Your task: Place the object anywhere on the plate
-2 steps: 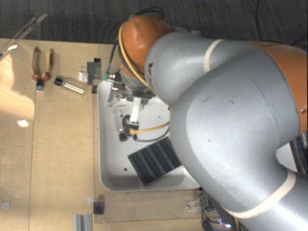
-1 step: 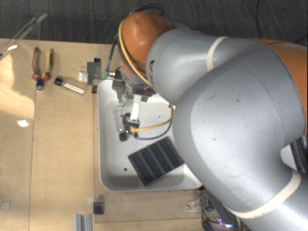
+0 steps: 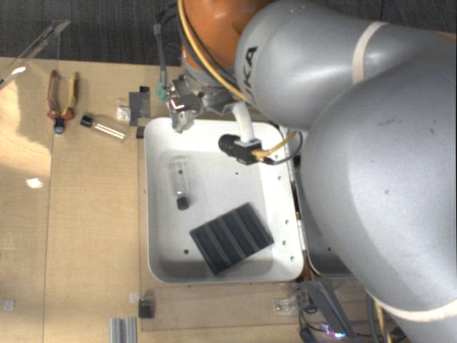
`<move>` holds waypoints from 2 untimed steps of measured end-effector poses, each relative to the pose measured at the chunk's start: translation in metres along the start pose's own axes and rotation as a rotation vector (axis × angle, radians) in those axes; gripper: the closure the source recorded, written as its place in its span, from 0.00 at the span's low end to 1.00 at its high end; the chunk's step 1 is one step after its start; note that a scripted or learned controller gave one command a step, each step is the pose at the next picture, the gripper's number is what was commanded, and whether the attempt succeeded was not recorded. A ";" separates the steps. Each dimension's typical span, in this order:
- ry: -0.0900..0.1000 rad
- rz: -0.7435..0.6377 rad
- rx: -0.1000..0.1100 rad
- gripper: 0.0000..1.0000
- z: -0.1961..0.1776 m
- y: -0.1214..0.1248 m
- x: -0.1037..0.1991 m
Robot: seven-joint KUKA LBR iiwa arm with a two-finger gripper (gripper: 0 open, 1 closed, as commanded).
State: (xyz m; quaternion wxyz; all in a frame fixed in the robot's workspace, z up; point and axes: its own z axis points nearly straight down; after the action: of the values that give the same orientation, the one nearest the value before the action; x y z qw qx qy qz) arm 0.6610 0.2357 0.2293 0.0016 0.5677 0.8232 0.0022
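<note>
Clear vial [image 3: 180, 183] with dark cap, lying lengthwise by the left wall of the white bin [image 3: 158, 263], apart from gripper [image 3: 178, 116]. Gripper over bin's far left corner; open or clenched, impossible to tell. Further right, dark ribbed plate [image 3: 232, 238], flat near bin's near edge, not touching vial.

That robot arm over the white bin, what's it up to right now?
The grey arm reaches in from the right, its gripper at the far left corner of the white bin. In the bin lie a small clear vial with a dark cap and a dark ribbed plate. The vial lies apart from the plate, so placing is not done yet.
</note>
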 end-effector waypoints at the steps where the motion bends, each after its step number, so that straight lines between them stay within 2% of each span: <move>1: 0.001 -0.181 -0.002 1.00 0.132 0.000 -0.022; 2: 0.000 -0.460 -0.004 1.00 0.033 0.004 -0.014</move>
State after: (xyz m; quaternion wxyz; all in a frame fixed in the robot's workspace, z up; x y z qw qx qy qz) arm 0.6695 0.2239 0.1965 0.0032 0.3649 0.9310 0.0031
